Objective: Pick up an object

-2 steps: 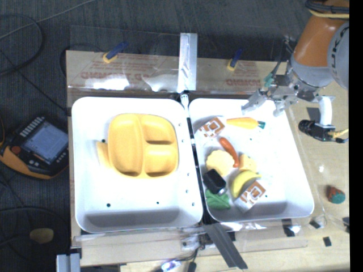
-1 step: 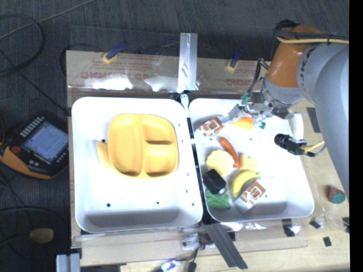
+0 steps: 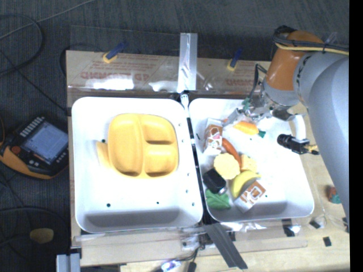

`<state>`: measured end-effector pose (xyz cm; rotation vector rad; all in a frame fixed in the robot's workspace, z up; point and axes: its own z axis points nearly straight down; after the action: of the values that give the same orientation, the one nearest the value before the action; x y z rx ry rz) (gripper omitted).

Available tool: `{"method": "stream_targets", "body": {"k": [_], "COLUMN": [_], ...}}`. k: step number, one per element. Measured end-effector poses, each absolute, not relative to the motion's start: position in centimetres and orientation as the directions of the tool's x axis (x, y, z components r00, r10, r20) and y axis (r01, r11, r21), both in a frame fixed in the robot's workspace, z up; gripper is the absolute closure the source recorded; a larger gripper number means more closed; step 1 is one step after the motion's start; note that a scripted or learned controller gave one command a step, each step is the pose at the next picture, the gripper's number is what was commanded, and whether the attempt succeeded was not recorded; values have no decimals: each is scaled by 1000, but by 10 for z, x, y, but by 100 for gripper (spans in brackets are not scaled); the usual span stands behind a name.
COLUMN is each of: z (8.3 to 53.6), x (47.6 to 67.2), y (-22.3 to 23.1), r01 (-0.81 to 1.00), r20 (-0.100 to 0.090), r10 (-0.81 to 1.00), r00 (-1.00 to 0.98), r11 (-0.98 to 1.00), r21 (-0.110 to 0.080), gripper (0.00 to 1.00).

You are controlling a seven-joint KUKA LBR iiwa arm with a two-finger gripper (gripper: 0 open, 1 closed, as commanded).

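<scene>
Currently nothing's lifted yet: gripper [image 3: 253, 110] sits low at the far end of the right bin [image 3: 295, 205], just beside an orange-yellow toy [image 3: 247, 127]; you can't tell its grip state. Toy pile [image 3: 233, 174] sits nearer mid-bin. Grasp and lift remain.

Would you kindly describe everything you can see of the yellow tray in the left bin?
The yellow tray looks like smooth moulded plastic, with rounded corners and raised humps marking three compartments, one large on the left and two smaller on the right. It seems to lie upside down, flat on the floor of the left bin, nearer its far side. A small yellow piece of the same colour pokes out along its left edge. Nothing else touches it.
</scene>
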<state>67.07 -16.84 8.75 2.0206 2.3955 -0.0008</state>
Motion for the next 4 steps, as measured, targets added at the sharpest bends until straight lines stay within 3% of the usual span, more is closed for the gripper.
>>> {"method": "stream_targets", "body": {"k": [1, 2, 3, 4], "z": [99, 214, 112, 190], "x": [672, 625, 599, 610], "y": [-168, -111, -125, -52], "r01": [985, 998, 973, 994], "r20": [-9, 0, -4, 0], "r10": [985, 998, 973, 994], "r00": [-171, -60, -229, -109], "r11": [171, 60, 230, 109], "r21": [7, -2, 13, -2], "gripper": [100, 100, 100, 100]}}
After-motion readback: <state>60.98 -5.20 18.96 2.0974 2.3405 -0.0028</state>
